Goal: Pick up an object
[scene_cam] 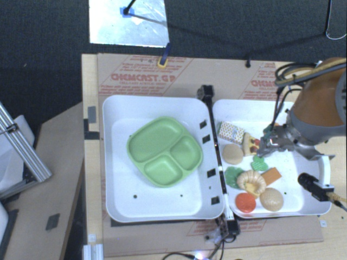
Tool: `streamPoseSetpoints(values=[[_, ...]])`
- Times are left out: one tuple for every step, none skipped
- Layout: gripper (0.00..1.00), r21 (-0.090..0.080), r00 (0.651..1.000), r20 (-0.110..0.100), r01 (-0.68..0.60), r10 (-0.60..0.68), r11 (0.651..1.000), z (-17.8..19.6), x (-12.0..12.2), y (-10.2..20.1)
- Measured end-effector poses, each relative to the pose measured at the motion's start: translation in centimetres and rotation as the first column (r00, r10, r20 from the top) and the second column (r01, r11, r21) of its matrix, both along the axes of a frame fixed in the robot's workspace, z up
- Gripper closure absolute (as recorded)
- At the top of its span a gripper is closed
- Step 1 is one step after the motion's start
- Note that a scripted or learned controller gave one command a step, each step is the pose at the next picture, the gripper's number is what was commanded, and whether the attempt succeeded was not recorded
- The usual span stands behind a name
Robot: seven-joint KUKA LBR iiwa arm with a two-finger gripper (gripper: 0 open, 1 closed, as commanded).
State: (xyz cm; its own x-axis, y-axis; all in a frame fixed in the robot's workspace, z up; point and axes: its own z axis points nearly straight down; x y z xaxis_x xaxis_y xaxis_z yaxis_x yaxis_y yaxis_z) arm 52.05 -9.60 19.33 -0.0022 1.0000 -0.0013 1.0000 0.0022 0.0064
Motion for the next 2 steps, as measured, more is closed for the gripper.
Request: streamPoseSetpoints(values=[[1.0,0.0,1.0,-0.001,-0.002,0.002,1.0,3.3,0.2,0.0],[1.0,0.002,1.0,-0.002,-0.007,0.007,1.0,2.2,4.1,4.0]])
